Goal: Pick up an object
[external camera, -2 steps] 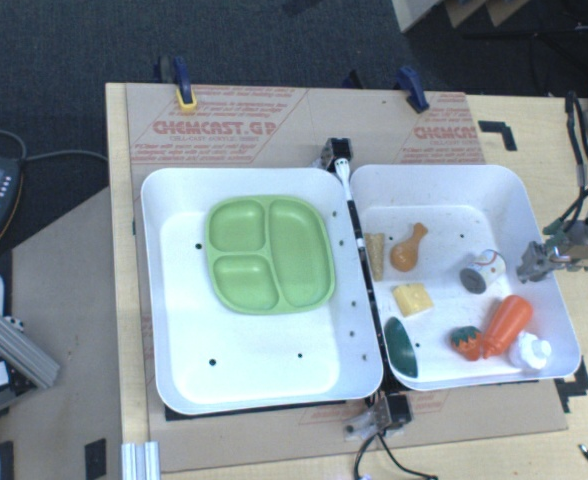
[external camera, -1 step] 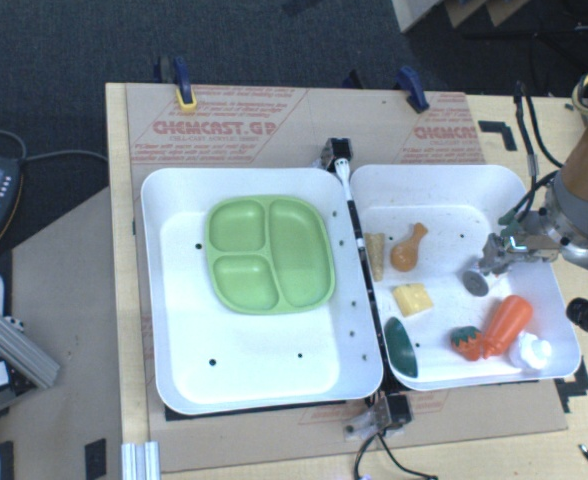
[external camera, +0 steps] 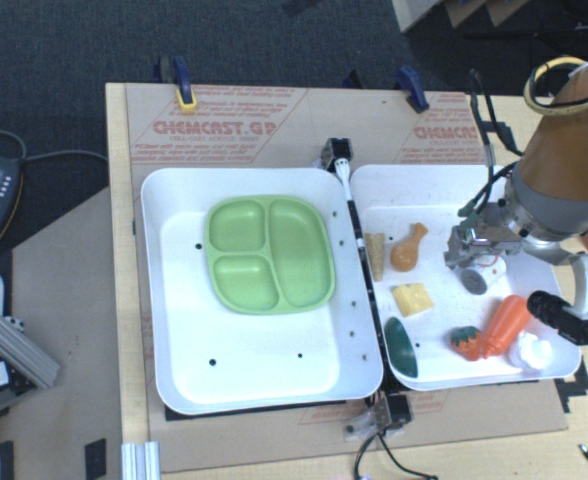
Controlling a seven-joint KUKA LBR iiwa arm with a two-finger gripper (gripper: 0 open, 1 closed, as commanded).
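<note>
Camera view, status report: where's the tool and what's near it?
Tool low over right bin, grip state unreadable. Nothing seen held. Carrot and drumstick nearby, cheese wedge beside. Green tray in left bin.

gripper (external camera: 474, 268) over right bin (external camera: 429, 190) | green tray (external camera: 270, 254) in left bin (external camera: 169, 268)

A toy carrot (external camera: 502, 326), orange with a green top, lies slanted just below and to the right of the pincer (external camera: 473, 276). A tan drumstick (external camera: 408, 247) lies to the pincer's left, a yellow cheese wedge (external camera: 412, 299) below-left.
</note>
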